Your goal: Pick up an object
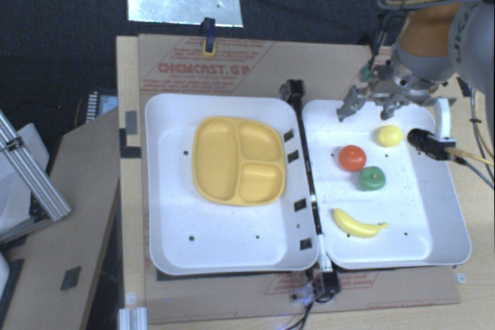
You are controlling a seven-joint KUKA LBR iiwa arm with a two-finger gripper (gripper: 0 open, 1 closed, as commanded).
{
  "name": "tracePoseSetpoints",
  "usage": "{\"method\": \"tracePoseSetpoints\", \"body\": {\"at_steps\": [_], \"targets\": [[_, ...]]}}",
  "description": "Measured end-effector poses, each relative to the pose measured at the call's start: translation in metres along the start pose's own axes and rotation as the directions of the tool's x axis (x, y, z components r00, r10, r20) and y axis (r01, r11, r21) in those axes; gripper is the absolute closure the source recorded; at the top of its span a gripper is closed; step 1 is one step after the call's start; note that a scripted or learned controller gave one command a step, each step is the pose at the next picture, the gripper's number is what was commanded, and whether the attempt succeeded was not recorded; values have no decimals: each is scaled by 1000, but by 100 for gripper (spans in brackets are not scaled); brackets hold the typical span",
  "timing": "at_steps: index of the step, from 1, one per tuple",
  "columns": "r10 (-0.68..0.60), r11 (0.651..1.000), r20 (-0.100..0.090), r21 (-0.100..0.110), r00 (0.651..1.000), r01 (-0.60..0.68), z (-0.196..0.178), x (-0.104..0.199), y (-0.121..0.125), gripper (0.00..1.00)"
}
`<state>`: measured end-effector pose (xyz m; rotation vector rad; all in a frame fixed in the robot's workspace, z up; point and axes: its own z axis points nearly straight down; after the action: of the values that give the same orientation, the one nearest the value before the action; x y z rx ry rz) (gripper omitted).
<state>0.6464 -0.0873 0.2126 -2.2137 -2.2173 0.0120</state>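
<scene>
- Fruit lay loose in the right bin [437, 205], none of it held: a lemon [390, 136] near the back, a tomato [352, 158] and a green apple [372, 178] just beside each other at the middle, and a banana [358, 224] well apart at the front.
- The gripper [362, 113] hung over the bin's back edge with its fingers spread and nothing between them, nearest the lemon and the tomato.
- The lemon looked the best pick, since it stood apart from its neighbours; the tomato and apple seemed too close for a finger to slip between.
- A good descent would have centred the fingers either side of the lemon and gone low, as a round fruit rolls off a high pinch.
- The yellow plate [237, 161] in the left bin [170, 189] played no part.
</scene>
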Motion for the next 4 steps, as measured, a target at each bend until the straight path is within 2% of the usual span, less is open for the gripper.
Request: {"method": "tracePoseSetpoints", "body": {"at_steps": [1, 3, 4], "targets": [[-2, 1000, 1, -13, 1000, 2, -8, 0, 2, 0], [2, 1000, 0, -8, 1000, -2, 117, -3, -1, 0], [2, 1000, 1, -12, 1000, -2, 128, -2, 0, 0]]}}
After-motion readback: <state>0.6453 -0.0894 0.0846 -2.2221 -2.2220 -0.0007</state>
